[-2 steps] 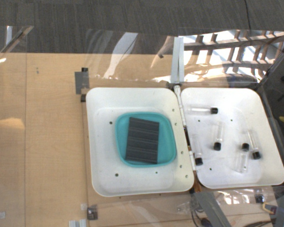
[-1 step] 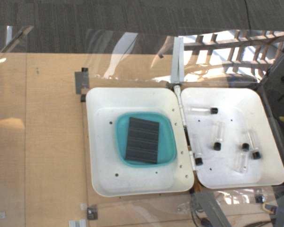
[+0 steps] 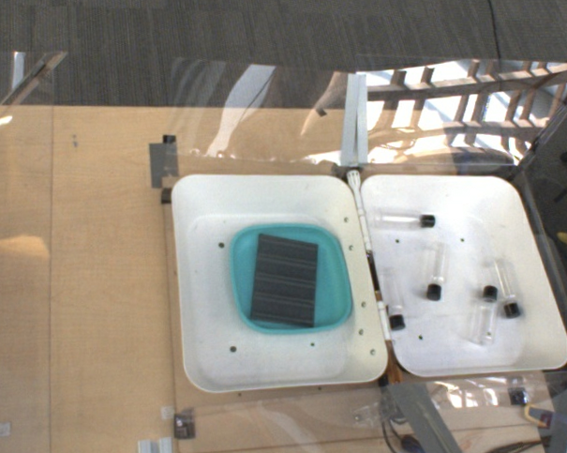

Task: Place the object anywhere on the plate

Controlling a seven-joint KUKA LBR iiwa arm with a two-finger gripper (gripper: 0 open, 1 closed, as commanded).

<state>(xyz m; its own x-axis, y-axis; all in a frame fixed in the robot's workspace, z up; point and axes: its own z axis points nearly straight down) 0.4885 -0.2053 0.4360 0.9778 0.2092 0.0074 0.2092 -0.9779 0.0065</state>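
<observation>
Left bin holds the teal plate, roughly centred, and a dark ribbed rectangular block already lies flat on it, long axis running near to far and slightly skewed. Right bin holds several small clear vials with black caps, scattered and well apart: one lying near the far-left corner, one mid-bin, a pair toward the right, one against the left wall at the near side. The task sentence does not say which item is the object; I judge the block to be it, in which case placement looks done. Handling estimate for the block: stiff, light to moderate, ribbed top giving decent friction; best taken across its short width at mid-length. The vials would be light, smooth, prone to rolling and possibly fragile; pinch across the body close to the cap. My gripper's condition: I cannot tell from this view.
</observation>
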